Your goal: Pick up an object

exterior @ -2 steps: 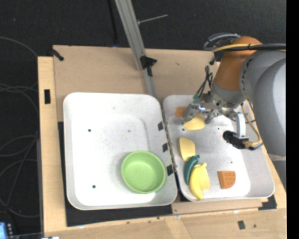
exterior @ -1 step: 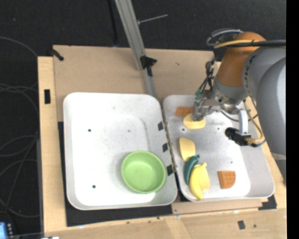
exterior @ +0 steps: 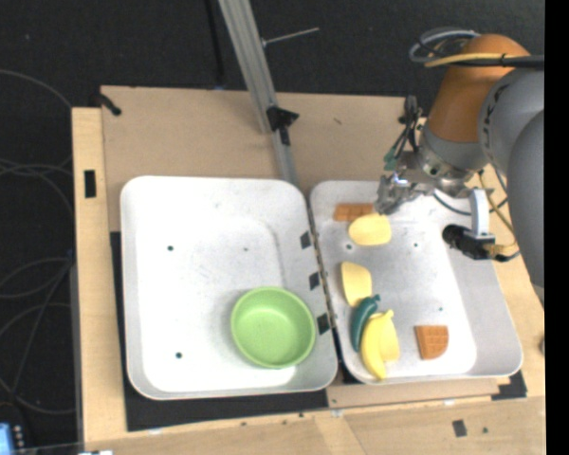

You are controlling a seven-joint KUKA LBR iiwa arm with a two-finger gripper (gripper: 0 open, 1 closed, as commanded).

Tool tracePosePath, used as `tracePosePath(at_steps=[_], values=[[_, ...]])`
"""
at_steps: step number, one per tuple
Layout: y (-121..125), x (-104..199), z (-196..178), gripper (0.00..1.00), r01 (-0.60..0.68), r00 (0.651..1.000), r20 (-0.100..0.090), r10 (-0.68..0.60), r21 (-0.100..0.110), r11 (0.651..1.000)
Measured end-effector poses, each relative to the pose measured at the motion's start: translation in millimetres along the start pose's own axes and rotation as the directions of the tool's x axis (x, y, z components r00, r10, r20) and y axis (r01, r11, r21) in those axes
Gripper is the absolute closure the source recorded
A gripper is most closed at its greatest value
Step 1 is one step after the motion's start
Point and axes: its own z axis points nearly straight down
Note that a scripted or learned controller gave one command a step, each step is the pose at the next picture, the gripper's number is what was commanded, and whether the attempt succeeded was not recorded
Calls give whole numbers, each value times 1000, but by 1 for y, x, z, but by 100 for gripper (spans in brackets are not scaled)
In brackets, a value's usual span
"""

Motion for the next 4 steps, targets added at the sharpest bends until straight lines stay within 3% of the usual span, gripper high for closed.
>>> tracePosePath(at_steps=[2,4], values=[[10,0,-101,100,2,1000,1,-2,-1,1000],[-18,113,-89,100,3,1000,-1,-3,8,1000]])
